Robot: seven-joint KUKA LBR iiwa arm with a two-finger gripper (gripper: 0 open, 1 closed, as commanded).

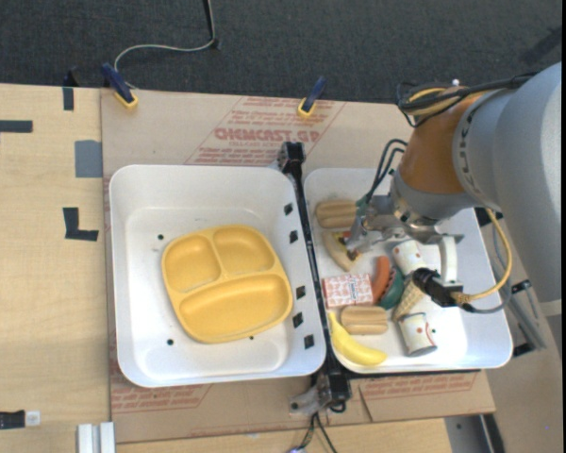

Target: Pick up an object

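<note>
We judge ourselves in the reaching step, the gripper (357, 237) low in the right bin (486, 347), its grip unreadable from here, touching or just over a hot dog bun (334, 214) beside it, so next comes settling and closing.

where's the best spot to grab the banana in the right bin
Probably the middle of the banana, coming straight down with the fingers across its narrow width. It lies flat along the right bin front-left corner; the bun crowds its upper side, so avoid that end.
</note>
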